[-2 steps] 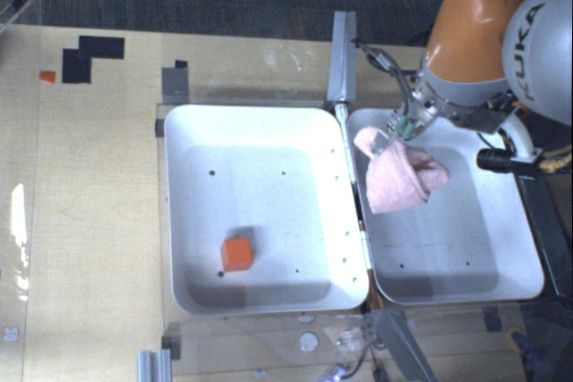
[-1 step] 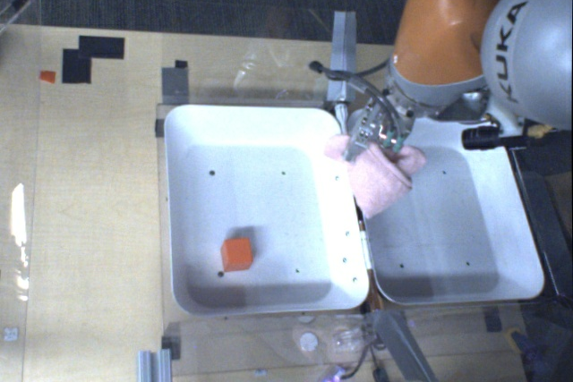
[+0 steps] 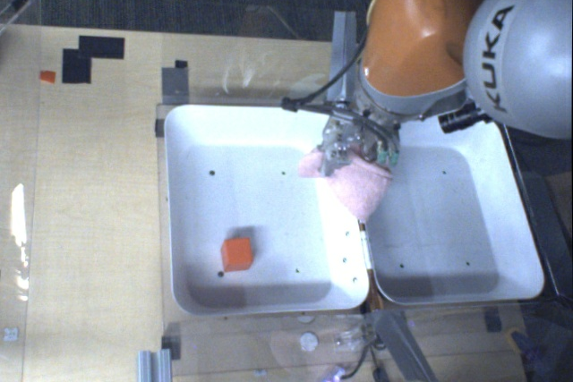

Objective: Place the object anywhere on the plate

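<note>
Where the bin on the view's left (image 3: 192, 192) curves up into its near wall, the orange cube (image 3: 237, 254) sits flat on the white floor, toward that bin's near-left corner and touching none of its walls. Farther in and across toward this bin's right wall lies the pink plate (image 3: 358, 188) — it straddles the rim shared with the second bin (image 3: 466, 219), tilted, part of it over each side, well apart from the cube. My gripper (image 3: 349, 152) is just above the plate's far edge, over this bin's far-right corner; it looks to be touching the plate, but whether it is open, closed or clamped on that edge I cannot tell, as my own wrist hardware covers it. Beyond that my orange band (image 3: 416, 31) and grey casing hang past the bin's far wall. Out on the bench (image 3: 89, 192), beyond the bin's far-left corner, are black blocks (image 3: 89, 56) and a small orange square (image 3: 47, 77).
</note>
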